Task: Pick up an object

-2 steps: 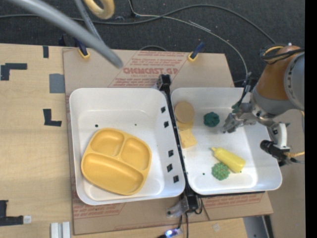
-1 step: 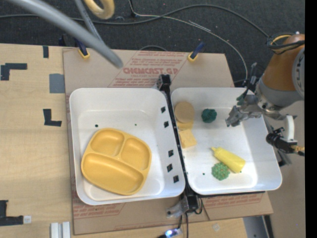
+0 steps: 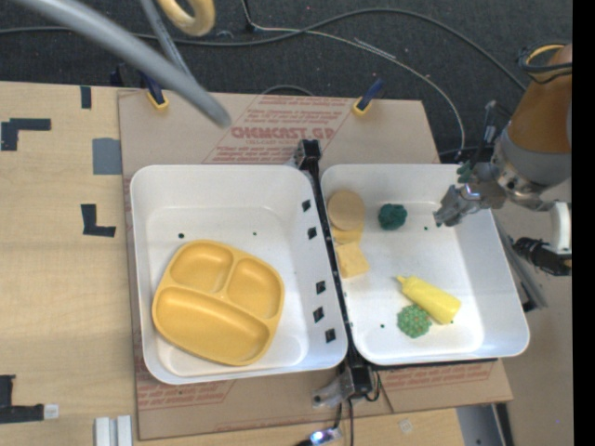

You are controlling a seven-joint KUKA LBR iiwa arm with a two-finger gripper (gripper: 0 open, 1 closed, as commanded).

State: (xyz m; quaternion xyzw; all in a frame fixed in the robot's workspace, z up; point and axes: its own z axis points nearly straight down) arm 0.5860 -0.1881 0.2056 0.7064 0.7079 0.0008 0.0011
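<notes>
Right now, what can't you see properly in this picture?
- Claw, camera view: small and dark, so whether it is open or shut is unclear.
- Arm: cut off by the right edge.
- Tan round thing and yellow piece: too small to name.
- Yellow tray: hides the left bin floor beneath it.

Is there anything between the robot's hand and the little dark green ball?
Nothing visible is in the way. The hand hangs over the right bin's far right side, and the dark green ball sits to its left with only bare white bin floor between them. The other toys lie farther away.
</notes>
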